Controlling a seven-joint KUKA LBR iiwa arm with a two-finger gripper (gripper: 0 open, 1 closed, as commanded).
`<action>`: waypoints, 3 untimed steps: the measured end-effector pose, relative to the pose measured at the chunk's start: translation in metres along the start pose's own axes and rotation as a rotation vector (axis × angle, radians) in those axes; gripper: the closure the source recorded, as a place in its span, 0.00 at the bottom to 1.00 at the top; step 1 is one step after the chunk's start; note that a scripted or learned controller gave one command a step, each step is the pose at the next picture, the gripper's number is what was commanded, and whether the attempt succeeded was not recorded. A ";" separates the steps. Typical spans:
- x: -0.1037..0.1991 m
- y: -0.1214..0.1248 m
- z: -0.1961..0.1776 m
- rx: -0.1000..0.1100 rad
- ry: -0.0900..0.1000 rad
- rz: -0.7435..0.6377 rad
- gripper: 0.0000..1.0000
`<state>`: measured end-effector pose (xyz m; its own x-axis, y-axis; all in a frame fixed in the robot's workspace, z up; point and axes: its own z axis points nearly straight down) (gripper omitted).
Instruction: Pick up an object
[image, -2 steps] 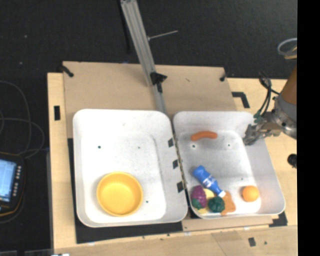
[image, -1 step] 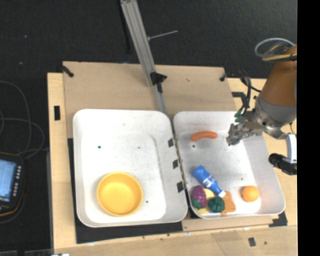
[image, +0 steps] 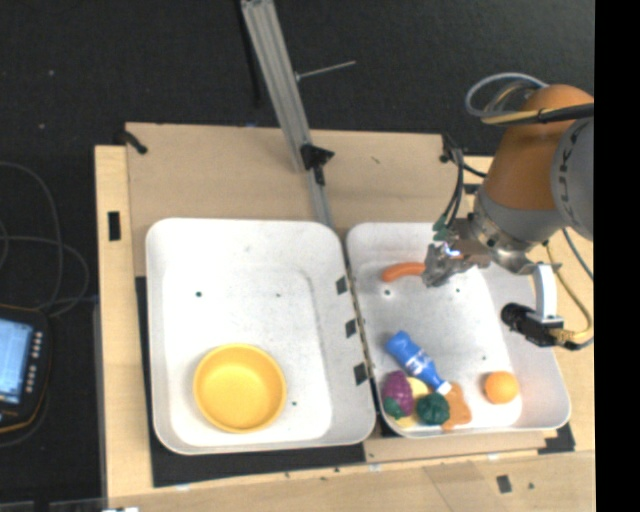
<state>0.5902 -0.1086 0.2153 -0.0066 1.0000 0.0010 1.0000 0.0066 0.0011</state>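
My gripper (image: 437, 268) hangs over the far part of the right bin (image: 520, 400), just right of an orange carrot-like piece (image: 402, 271) lying on the bin floor. Its tip sits at the carrot's right end; I cannot make out contact. Nearer the front lie a blue bottle (image: 415, 361), a purple item (image: 396, 391), a dark green item (image: 433, 409) and an orange wedge (image: 458, 404) bunched together. An orange ball (image: 499, 387) rests alone at the front right.
The left bin (image: 240, 260) holds a yellow bowl (image: 238, 386) at its front. A grey metal pole (image: 290, 100) slants from the top down to the gap between the bins. A black cable fitting (image: 527, 322) hangs over the right bin's right side.
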 end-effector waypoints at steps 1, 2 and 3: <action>0.051 -0.001 -0.015 -0.003 0.001 -0.001 1.00; 0.106 0.001 -0.028 -0.002 0.001 -0.002 1.00; 0.160 0.010 -0.037 -0.001 0.001 -0.002 1.00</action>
